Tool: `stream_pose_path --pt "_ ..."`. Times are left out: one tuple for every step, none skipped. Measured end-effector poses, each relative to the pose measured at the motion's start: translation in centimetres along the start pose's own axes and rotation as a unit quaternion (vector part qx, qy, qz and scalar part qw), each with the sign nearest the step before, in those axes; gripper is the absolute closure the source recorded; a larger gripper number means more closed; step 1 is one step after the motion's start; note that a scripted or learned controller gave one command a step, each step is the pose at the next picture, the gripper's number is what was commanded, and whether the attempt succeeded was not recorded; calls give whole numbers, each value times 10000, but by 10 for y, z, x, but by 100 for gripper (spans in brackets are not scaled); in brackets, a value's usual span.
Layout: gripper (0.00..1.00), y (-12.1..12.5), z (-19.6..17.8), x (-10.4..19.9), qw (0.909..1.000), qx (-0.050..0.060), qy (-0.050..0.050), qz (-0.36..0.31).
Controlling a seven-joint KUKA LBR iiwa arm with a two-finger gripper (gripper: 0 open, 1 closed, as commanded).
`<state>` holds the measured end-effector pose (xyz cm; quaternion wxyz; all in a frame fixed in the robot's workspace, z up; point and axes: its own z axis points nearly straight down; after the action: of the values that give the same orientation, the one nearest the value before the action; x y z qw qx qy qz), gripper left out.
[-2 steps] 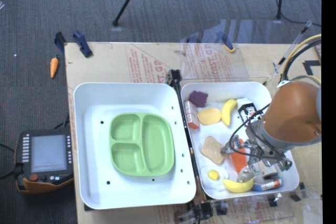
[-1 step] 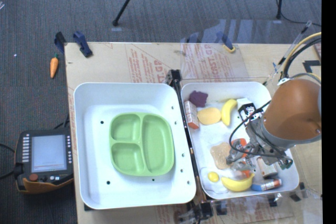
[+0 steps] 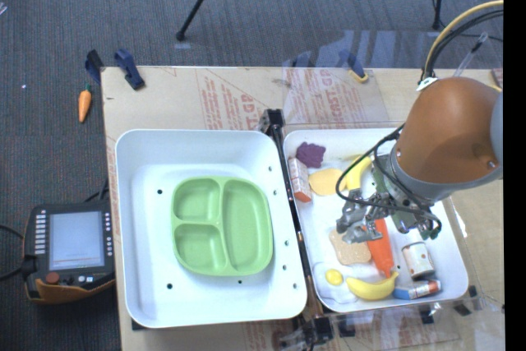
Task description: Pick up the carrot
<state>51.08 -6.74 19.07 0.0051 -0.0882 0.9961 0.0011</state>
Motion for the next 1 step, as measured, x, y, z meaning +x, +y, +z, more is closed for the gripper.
stream_pose_path --pt "0 -2 3 2 10000 -1 38 19"
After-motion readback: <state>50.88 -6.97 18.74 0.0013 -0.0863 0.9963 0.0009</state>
